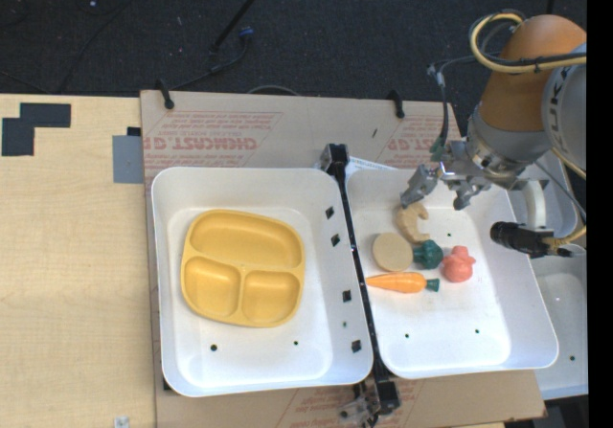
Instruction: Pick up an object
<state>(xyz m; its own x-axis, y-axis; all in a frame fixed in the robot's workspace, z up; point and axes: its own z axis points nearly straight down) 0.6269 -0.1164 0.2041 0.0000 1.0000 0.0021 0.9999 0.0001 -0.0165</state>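
The right bin [479, 340] holds a tan curved piece [414, 222], a round beige disc [392, 251], a dark green toy [427, 253], a pink strawberry-like toy [459, 264] and an orange carrot [397, 282]. My gripper [442, 189] hangs over the back of this bin, just above and behind the tan piece. Its two grey fingers [418, 187] are spread apart, open, with nothing between them.
The left bin [182, 359] carries a yellow divided plate [243, 266]. A black divider [351, 263] runs between the bins. A black cylindrical part [522, 237] sticks out at the right bin's right rim. Cardboard lies behind the bins.
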